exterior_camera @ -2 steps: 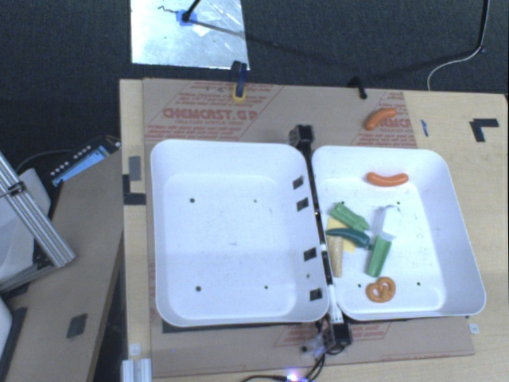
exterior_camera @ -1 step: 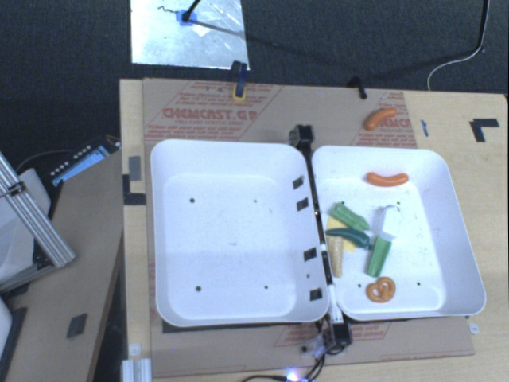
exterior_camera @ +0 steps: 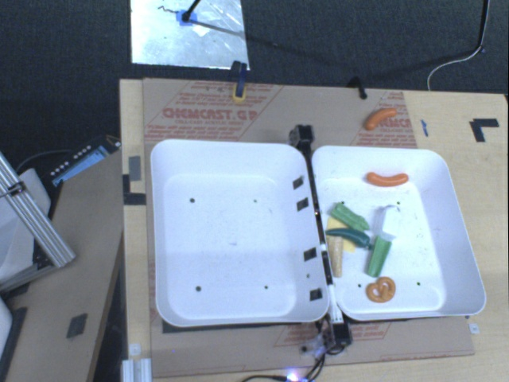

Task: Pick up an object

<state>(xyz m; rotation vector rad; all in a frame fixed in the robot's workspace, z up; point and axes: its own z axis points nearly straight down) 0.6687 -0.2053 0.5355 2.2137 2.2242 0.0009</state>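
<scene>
1. Two white bins sit side by side on the counter (exterior_camera: 262, 102).
2. The right bin (exterior_camera: 453, 237) holds an orange sausage (exterior_camera: 387, 179), a pretzel (exterior_camera: 380, 290) and green pieces (exterior_camera: 378, 255).
3. Another sausage (exterior_camera: 380, 118) lies on the counter behind it.

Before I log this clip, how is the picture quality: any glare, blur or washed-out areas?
Camera view: light is even and soft, with faint shadows; the white bins look bright yet keep their edges; the metal sheet at top left shows glare; the small toys in the right bin are slightly soft.
</scene>
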